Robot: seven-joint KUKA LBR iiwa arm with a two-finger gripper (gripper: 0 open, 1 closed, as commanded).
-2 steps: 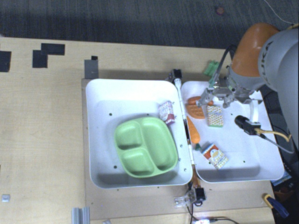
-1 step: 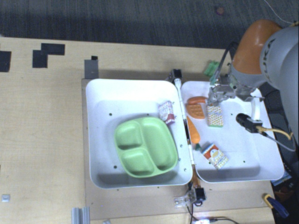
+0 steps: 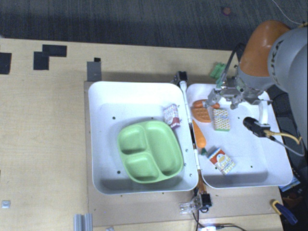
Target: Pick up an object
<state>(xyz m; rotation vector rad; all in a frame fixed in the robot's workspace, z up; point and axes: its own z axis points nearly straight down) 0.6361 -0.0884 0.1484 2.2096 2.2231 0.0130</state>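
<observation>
checkered packet (image 3: pixel 221 120) | lies flat at 12 o'clock in the right bin (image 3: pixel 250 177), orange item (image 3: pixel 201 110) touching its 9 o'clock side | jaws (image 3: pixel 223 99) hang just above it, likely lining up a grasp | jaws' spread: cannot tell | green tray (image 3: pixel 150 150) fills left bin (image 3: pixel 103 129)

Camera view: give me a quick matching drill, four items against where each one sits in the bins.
Things:
1. green plate
2. carrot
3. checked packet
4. red-and-white wrapper

Places:
A. right bin, along its left wall
B. left bin, lower middle of the floor
C. left bin, by the plate's upper right rim
D. right bin, just below the gripper

Pairs: 1-B, 2-A, 3-D, 4-C
</observation>
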